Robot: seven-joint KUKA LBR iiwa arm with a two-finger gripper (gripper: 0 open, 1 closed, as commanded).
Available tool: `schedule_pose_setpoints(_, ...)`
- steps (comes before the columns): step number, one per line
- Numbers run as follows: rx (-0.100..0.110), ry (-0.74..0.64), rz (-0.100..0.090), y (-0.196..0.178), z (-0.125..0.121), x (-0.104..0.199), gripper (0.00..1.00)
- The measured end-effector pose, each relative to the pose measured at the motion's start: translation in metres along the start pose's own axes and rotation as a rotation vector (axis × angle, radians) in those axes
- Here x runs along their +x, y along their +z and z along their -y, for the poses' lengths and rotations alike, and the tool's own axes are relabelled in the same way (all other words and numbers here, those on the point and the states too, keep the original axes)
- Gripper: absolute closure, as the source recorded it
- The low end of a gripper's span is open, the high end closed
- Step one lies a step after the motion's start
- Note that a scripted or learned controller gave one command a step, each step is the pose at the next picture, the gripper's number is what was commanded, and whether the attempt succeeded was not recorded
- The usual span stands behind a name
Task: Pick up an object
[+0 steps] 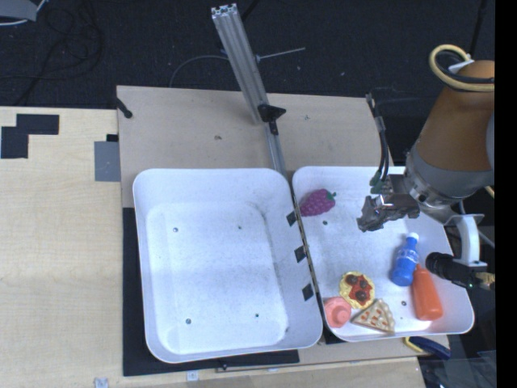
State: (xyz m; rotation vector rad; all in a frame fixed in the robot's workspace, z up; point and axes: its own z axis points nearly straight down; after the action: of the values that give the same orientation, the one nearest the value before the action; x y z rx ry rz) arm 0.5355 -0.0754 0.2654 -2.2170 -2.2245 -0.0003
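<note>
The arm (456, 136) reaches in from the right over the right bin (323, 253), its dark hand (376, 217) poised above the bin's upper middle. Whether the hand is wide or narrow cannot be told from this angle, and nothing can be seen between its tips. Purple grapes (317, 203) lie near the bin's upper left corner, well apart from the hand. A blue bottle (405, 260) and an orange bottle (426, 293) lie side by side at the right. A pizza (357, 288), a pink cup (336, 311) and a sandwich (373, 317) cluster along the front edge. The left bin (153, 192) sits alongside on the bench (186, 128).
</note>
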Motion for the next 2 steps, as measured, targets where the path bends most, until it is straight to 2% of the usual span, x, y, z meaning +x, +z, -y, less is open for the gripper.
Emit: schedule_pose_setpoints(2, 0.001, 0.001, 0.000, -0.002, 0.009, 0.102, 1.00)
